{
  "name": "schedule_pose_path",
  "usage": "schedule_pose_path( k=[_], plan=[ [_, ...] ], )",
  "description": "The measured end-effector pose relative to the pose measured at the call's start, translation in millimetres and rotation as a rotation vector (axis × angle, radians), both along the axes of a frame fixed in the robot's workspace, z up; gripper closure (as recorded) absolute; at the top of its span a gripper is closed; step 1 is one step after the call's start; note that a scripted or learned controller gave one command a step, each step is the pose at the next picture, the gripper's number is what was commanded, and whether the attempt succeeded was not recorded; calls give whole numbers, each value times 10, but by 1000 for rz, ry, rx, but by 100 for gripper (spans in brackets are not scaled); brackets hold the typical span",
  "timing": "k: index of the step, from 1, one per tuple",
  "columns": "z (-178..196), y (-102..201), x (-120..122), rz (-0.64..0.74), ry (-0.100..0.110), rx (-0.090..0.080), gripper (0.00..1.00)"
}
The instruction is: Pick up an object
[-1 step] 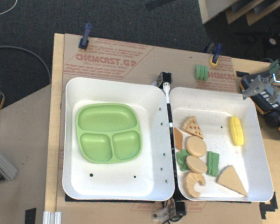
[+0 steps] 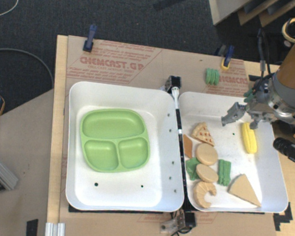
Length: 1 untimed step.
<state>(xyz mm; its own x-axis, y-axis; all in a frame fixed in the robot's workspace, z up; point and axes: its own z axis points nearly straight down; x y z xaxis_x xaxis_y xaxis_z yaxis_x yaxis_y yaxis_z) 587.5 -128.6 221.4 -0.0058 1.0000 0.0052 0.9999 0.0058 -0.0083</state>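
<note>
Corn cob (image 2: 249, 138), yellow and lying lengthwise, sits in the right bin (image 2: 280, 178), toward its far right side, and that is the piece nearest to me. Taking the corn cob as my landmark and working from the near edge of the bench outward: nearest the camera and to its left lies a tan cashew-shaped piece (image 2: 204, 193), with a pale cheese wedge (image 2: 244, 190) almost straight below the corn. A little farther back, left of the corn, come a green bean piece (image 2: 224, 172), two round tan biscuits (image 2: 206, 154) stacked along the line, and a darker green piece (image 2: 191, 168) beside the bin's left wall. Farther still, a waffle-patterned slice (image 2: 202, 132) rests level with the corn and well to its left, an orange-brown piece (image 2: 187, 144) just below it. Across the divide, far left of the corn, the left bin (image 2: 77, 134) carries a green divided plate (image 2: 115, 140). Now me: my gripper (image 2: 241, 115) hangs just above and left of the corn's far end, fingers spread apart, nothing between them. Beyond the corn, outside the bin on the brown board (image 2: 132, 63), sits a small green ridged piece (image 2: 211, 76).
</note>
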Motion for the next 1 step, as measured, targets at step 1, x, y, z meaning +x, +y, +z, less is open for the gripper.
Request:
schedule_pose_path(
  k=[1],
  plan=[
    [-76,144,-676,-7,-2,-3,0]
  ],
)
